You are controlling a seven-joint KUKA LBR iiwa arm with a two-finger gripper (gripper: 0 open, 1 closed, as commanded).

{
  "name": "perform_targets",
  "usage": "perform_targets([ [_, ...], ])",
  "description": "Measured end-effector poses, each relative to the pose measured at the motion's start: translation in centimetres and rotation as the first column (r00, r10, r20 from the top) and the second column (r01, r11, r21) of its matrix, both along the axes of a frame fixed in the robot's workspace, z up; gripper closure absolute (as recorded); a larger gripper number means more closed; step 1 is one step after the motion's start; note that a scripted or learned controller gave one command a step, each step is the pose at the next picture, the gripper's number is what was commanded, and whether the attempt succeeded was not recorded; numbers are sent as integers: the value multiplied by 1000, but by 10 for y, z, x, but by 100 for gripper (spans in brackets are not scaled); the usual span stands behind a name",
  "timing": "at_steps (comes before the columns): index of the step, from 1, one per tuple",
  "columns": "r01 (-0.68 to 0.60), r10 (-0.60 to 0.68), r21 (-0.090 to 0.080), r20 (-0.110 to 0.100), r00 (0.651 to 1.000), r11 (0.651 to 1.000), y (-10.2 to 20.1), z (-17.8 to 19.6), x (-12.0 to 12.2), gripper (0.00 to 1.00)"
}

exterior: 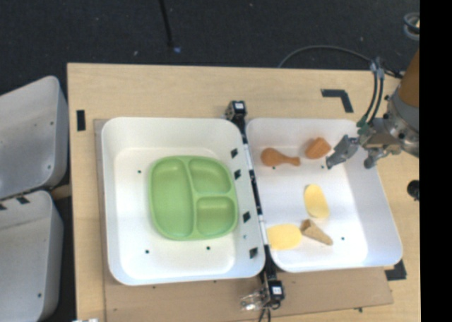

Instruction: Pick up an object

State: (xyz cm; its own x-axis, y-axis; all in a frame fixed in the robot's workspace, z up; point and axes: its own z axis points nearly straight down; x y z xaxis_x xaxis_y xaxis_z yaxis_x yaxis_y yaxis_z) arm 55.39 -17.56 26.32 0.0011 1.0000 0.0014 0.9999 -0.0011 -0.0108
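My gripper [355, 156] hangs over the right side of the right bin [367, 243], its two fingers spread open with nothing between them. Just left of it lies an orange nugget-like piece [317, 147]. Further left is a brown drumstick [279, 158]. A yellow oval piece [316, 201] lies mid-bin. Near the front sit a flat yellow piece [284, 236] and a brown wedge [316, 232], side by side.
The left bin [120, 172] holds a green divided plate [192, 195]. A ridge with black clips [248, 186] separates the two bins. A black cable [318, 52] loops over the bench behind the right bin.
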Motion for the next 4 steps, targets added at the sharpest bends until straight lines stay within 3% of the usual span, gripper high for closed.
perform_targets([
  [1,-3,3,-3,11,1000,1000,0,6,2,0],
  [4,0,0,-3,9,1000,1000,-13,-161,1,0],
])
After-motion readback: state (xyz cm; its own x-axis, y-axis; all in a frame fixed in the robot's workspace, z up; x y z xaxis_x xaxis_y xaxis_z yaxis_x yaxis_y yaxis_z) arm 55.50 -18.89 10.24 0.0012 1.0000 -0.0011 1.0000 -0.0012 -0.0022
